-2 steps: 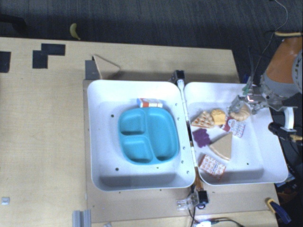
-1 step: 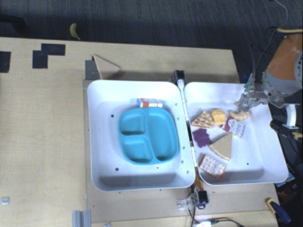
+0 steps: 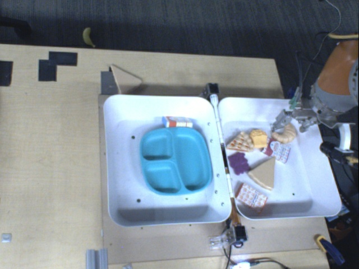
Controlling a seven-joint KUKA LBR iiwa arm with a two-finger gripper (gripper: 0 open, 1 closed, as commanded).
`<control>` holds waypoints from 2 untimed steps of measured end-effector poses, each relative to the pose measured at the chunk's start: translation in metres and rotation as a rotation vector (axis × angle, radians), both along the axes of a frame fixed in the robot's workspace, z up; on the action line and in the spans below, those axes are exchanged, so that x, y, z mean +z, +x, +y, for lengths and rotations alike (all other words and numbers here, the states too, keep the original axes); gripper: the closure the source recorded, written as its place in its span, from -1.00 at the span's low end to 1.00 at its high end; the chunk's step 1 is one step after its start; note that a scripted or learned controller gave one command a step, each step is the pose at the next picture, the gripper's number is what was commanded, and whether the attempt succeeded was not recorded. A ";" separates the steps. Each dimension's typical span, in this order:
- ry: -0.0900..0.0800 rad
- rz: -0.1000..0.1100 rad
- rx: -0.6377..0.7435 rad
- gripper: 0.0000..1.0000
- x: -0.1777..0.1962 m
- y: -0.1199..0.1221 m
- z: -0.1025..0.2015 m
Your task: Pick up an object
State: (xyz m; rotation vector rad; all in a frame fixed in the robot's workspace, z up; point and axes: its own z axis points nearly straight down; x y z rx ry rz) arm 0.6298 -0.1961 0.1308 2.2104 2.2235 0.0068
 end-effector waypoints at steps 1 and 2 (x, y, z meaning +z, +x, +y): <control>0.000 0.001 -0.004 -1.00 -0.044 -0.032 0.023; 0.000 -0.005 -0.003 1.00 -0.032 -0.030 0.023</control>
